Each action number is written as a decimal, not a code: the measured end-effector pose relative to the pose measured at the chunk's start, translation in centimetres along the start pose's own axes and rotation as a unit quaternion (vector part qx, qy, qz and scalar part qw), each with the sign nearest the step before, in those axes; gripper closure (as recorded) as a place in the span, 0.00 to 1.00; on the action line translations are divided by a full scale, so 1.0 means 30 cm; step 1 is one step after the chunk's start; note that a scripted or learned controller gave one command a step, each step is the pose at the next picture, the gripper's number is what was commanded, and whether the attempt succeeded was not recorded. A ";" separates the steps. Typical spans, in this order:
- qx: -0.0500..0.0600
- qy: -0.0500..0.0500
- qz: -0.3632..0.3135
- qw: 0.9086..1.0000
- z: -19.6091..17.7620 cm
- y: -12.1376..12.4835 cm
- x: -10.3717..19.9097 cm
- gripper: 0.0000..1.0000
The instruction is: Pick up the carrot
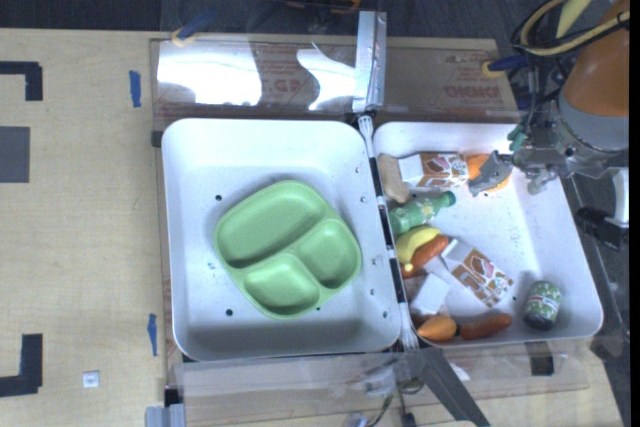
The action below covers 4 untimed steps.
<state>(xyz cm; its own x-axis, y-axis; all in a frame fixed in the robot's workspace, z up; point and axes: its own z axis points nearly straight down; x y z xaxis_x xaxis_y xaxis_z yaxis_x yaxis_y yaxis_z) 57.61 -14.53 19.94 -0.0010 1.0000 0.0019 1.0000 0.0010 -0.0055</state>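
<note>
Pale wooden desk (80, 215) under an overhead camera carries two shallow white bins side by side: the left bin (190, 245) holds a green three-compartment plastic plate (288, 247), the right bin (560, 245) a scatter of toy groceries. The grey arm's pincer (492, 173) hangs low at the right bin's far edge, touching or just over an orange piece; whether its fingers are spread or closed cannot be told. The likeliest carrot, a tapered orange-red toy vegetable (432, 252), lies near the divider beside a yellow banana-like toy (417, 240) and just below a green toy bottle (425, 208). Judged from this, the approach stage is in hand, no lift yet. The next move calls for a confirmed grip, then a straight rise clear of neighbours.
</note>
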 end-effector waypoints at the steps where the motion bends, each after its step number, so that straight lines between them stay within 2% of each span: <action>1: -0.003 -0.002 -0.161 0.987 0.026 0.250 -0.200 0.00; 2: 0.002 0.005 -0.228 0.974 0.322 0.295 -0.233 0.00; 3: 0.004 0.006 -0.318 0.948 0.366 0.277 -0.239 0.00; 4: 0.001 0.004 -0.318 0.948 0.329 0.282 -0.238 1.00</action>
<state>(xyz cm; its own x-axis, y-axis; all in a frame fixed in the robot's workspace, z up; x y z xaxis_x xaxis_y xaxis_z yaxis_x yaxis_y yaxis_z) 66.02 -21.63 10.02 -0.6035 0.7972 0.0139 0.7973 0.6036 -0.0023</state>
